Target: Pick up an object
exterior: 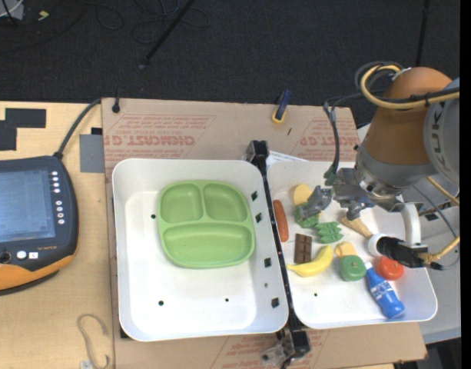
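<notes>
Gripper [321,200] over right bin [419,307], grip state unclear; descend straight onto green toy [320,229] at 6 o'clock, avoid banana [315,262]

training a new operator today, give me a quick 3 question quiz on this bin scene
1. True or false: the green divided plate lies in the same bin as the banana.
2. Which lies nearest the divider between the bins? A) blue bottle B) hot dog C) green round toy
3. Fill in: the gripper hangs over the ____ bin.

Key:
1. False. The plate is in the left bin, the banana in the right bin.
2. B.
3. Right, above the green leafy toy and yellow piece.
</notes>
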Controlling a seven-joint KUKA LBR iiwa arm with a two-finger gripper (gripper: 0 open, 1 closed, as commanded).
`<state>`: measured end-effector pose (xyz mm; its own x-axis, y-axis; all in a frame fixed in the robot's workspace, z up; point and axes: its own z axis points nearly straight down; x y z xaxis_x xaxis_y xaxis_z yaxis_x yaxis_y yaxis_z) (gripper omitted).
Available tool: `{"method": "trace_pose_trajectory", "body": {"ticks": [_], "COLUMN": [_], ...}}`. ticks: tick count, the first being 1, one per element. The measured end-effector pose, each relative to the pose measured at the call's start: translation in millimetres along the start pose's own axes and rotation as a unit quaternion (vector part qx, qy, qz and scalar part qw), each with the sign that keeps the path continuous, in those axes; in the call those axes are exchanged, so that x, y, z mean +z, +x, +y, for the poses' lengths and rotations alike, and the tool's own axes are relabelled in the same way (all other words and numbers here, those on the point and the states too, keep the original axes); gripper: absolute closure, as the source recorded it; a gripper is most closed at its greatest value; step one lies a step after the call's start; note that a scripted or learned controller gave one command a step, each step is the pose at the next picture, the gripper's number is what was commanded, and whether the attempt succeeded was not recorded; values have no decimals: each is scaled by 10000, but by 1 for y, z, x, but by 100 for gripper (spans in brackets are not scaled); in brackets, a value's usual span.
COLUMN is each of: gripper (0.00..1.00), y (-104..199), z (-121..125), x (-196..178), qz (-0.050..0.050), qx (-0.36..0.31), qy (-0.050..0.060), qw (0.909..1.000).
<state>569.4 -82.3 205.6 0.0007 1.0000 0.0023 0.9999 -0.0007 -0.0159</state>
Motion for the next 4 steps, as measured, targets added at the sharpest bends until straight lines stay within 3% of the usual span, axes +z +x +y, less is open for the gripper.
{"method": "trace_pose_trajectory", "body": {"ticks": [1,3,4], "gripper": [0,0,0], "y": [0,-4,-10], "z": [2,0,3], "x": [-6,95,112], "qz": [-6,-3,-66], "qx": [-6,-5,29], "qy": [-56,-37,-121], "qw": [10000,10000,9999]}}
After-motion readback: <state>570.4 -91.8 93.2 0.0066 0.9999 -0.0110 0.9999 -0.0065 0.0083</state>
